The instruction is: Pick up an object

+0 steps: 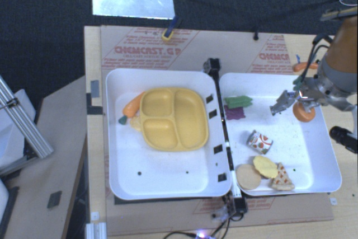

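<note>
Camera view: my arm (pixel 341 59) reaches in from the right, wrist bent down over the right bin (pixel 321 148); my pincer (pixel 283 102) hangs above bare floor, its state beyond telling. Right bin: one green toy (pixel 239 101), one purple piece (pixel 235 113), one small can (pixel 260 142), one round cracker (pixel 248 176), one yellow chip (pixel 265 166), one pizza slice (pixel 283 177), one orange disc (pixel 305 112). Left bin (pixel 120 176): one smooth yellow divided plate (pixel 170 118), one carrot (pixel 132 104) touching it.

Yellow divided plate (pixel 170 118) in a white bin (pixel 120 176); orange carrot (pixel 132 104) beside it. Green leaf (pixel 239 102), purple piece (pixel 235 113), red-and-white can (pixel 260 142), tan cookie (pixel 248 177). Orange disc (pixel 305 113), right.
</note>
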